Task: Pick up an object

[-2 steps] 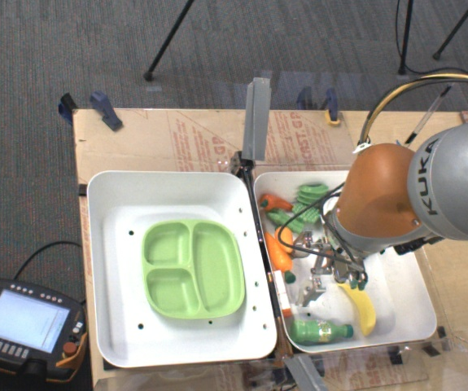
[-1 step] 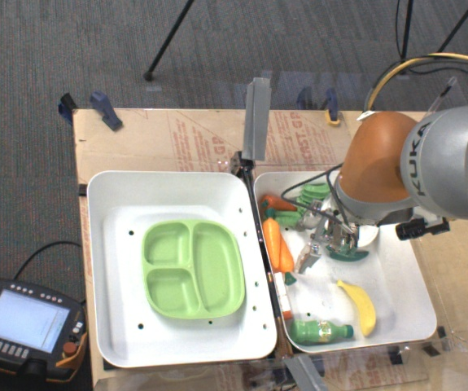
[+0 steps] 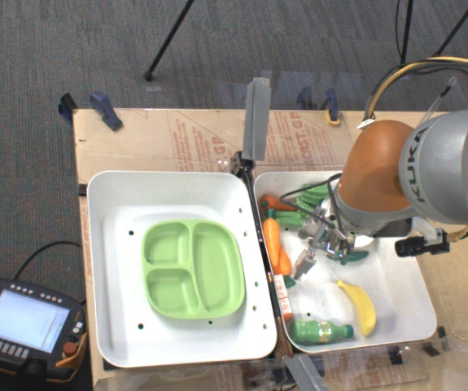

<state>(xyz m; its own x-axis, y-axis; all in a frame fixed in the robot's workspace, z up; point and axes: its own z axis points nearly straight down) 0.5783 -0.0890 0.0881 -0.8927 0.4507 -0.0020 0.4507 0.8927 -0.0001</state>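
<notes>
Orange plastic is what lies nearest the tool (image 3: 305, 265): a toy carrot (image 3: 276, 246) along the left wall of the right bin (image 3: 417, 296). It looks light, stiff and smooth, so I'd take it across its middle, where it is thickest (the tapered end would likely slip). The tool hangs low in this bin just right of the carrot; I cannot tell how it stands. Also here are a yellow banana (image 3: 359, 305), a green bottle (image 3: 322, 331) lying flat, and green pieces under the arm. The left bin (image 3: 115, 210) holds a green divided tray (image 3: 193, 268).
</notes>
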